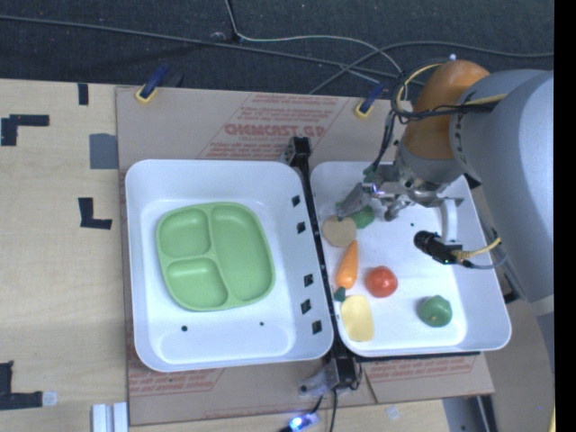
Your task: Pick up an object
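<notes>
My gripper (376, 200) is low over the far left corner of the right bin (477, 331), under the orange-banded wrist. A small green object (362, 215) lies right at its tip, partly covered by it; whether it is gripped is unclear. Just below sits a tan round piece (339, 232). An orange carrot (347, 264), a red tomato (382, 282), a yellow piece (356, 318) and a green pepper (436, 310) lie nearer the front of the same bin.
The left bin (144, 187) holds a green divided plate (214, 255). A black divider (310, 241) runs between the bins. A black fitting with a cable (436, 247) hangs from the arm above the right bin's middle. The grey arm covers the bin's right side.
</notes>
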Robot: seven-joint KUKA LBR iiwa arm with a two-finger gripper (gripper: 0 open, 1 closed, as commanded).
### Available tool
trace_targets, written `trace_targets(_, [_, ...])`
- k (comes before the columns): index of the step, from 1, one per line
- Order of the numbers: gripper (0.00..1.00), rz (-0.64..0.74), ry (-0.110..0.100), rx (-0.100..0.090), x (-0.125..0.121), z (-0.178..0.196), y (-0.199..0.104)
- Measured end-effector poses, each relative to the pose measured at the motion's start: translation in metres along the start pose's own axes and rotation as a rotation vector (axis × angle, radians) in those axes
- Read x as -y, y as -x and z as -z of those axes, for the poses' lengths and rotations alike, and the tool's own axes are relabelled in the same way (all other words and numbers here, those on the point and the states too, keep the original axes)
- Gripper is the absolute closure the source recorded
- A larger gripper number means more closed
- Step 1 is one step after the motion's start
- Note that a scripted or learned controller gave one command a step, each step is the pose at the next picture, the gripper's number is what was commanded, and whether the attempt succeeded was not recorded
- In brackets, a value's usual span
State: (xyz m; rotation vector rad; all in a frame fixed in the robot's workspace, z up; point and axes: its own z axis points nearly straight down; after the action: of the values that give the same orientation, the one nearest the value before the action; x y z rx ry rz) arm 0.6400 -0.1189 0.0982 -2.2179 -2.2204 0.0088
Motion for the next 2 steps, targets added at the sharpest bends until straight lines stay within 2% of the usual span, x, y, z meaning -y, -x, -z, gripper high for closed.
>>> trace_targets(1, [0.0, -0.001, 0.011, 0.0, -0.002, -0.012, 0.0])
trace_targets(2, [1.0, 0.002, 0.013, -0.001, -0.003, -0.001, -0.001])
